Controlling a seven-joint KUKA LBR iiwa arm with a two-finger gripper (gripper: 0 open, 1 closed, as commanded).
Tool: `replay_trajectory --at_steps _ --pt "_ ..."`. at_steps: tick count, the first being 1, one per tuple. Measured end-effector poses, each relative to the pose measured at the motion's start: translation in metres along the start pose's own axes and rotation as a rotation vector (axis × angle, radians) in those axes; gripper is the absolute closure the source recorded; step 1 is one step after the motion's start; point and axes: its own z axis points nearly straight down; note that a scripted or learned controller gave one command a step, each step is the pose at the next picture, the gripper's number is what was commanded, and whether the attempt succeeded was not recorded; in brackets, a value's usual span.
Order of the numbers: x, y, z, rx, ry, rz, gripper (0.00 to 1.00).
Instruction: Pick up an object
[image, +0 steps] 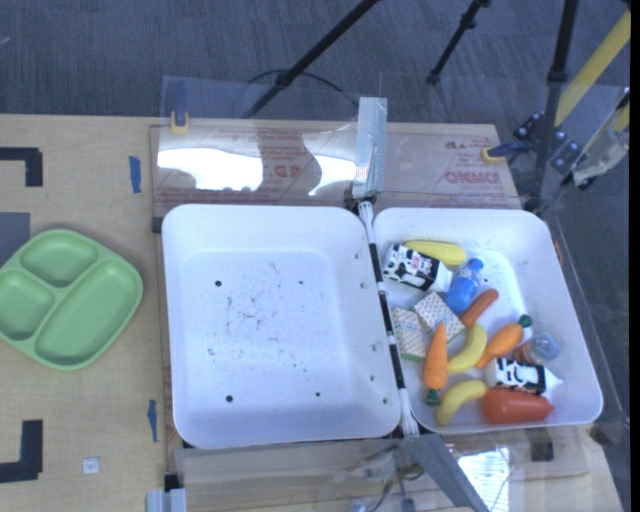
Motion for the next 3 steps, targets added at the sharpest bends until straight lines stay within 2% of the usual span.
replay_trajectory --at_steps 1,2,3 --pt "0.026 0.035 0.083 -0.001 0.0 -0.167 0.0" --pt "0.007 -0.011 0.186 -0.002 0.0 -0.344 0.0" --pt "-0.004 -0.064 0.281 0.0 0.008 -0.503 0.0"
